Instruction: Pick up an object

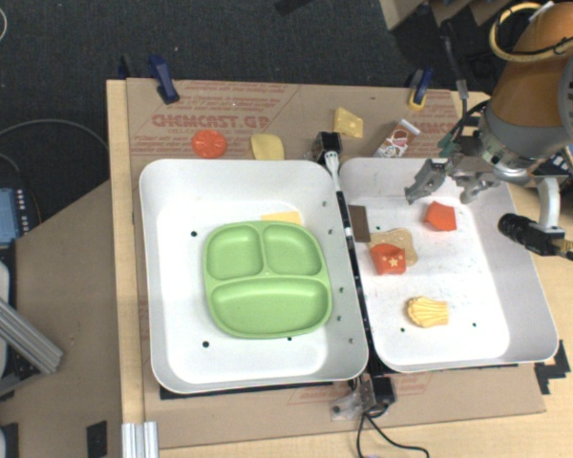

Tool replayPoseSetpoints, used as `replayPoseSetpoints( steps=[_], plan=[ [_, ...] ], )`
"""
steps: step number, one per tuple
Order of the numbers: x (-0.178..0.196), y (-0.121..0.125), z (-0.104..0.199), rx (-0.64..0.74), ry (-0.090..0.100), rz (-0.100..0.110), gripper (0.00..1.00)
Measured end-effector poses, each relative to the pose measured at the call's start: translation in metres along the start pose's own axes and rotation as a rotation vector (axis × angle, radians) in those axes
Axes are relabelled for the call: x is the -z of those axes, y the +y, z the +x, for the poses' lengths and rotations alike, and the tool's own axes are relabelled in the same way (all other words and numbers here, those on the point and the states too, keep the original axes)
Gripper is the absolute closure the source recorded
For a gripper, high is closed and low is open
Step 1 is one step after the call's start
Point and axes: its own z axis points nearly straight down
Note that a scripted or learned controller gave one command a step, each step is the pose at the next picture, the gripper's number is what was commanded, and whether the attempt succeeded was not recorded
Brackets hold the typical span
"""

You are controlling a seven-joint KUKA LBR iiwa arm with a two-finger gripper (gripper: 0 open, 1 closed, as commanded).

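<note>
My gripper (447, 188) hangs over the far part of the right bin (516, 322), its two fingers spread apart with nothing between them. Just below it lies an orange-red block (441, 217). A red strawberry-like piece (390, 259) rests on a tan cookie-like piece (401, 242) near the bin's left wall. A yellow ridged chip-like piece (427, 311) lies nearer the front of the bin.
The left bin (172, 351) holds a green divided plate (265, 278) and a pale yellow slice (282, 218) at its far edge. On the cardboard behind lie an orange disc (209, 143), two yellow pieces (266, 147) (348, 122) and a small packet (394, 142).
</note>
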Motion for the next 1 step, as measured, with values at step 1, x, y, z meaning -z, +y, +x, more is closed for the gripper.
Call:
replayPoseSetpoints(
  steps=[1],
  plan=[
    [-0.1174,-0.0123,-0.0867,-0.008,-0.001,0.012,0.00]
  ],
)
